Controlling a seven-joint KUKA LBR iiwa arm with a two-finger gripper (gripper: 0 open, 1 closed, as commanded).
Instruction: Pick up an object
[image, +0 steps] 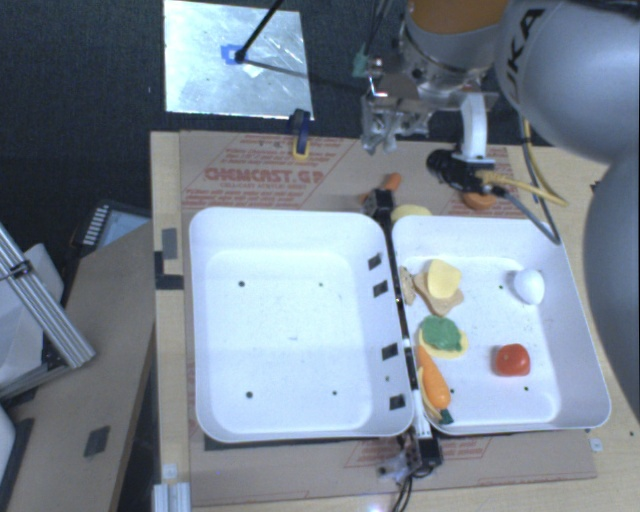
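resting in the right bin (560, 400): a glossy red tomato (512, 359), smooth white egg (527, 286), tapered orange carrot (433, 384) and flat yellow pieces (441, 279); the gripper (383, 128) hangs above the bench, grip state unclear, cannot tell

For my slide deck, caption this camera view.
KUKA arm's gripper above the bench behind the right bin, which holds an egg, tomato and carrot.

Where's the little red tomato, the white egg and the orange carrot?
Small red tomato (512, 359), camera view, its middle.
White egg (527, 286), camera view, its top.
Orange carrot (433, 382), camera view, mid-body.
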